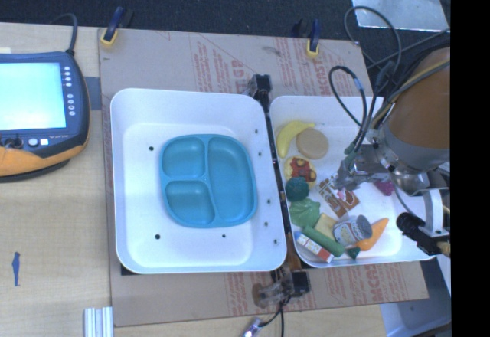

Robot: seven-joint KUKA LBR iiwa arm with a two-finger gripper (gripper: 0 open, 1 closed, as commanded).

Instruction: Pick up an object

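Camera view: the gripper [346, 175] hangs low over the right bin [337, 107], its metal fingers pointing down toward the middle of the bin floor, and whether they are spread or pressed together cannot be told from this angle; nothing is seen held between them. Just below the fingertips lies a small brown packet [338, 198] with a white label, tilted on the bin floor, close to the gripper and perhaps touching it. Beside the packet, toward the near wall, sits a silver can [353, 232] lying on its side, with an orange carrot-shaped toy [376, 233] against it. A green and red tube-like item [325, 245] rests along the near rim, and a green leafy toy [304, 213] lies just left of the packet. Above that are a dark teal ball [296, 189], a red and yellow toy [301, 168], a yellow banana [289, 135] and a round tan cookie-like disc [312, 145] touching the banana's right side. A small magenta piece [383, 187] lies near the arm's wrist. The arm [419, 109], bulky with its orange band, reaches in from the right, cables looping above it. The left bin [130, 175] holds a blue divided plate [207, 179] with three compartments, lying flat in the middle. Both bins sit on a brown cardboard sheet [199, 60] clamped to the bench, and a teach pendant [38, 109] with a bright screen rests at the far left.
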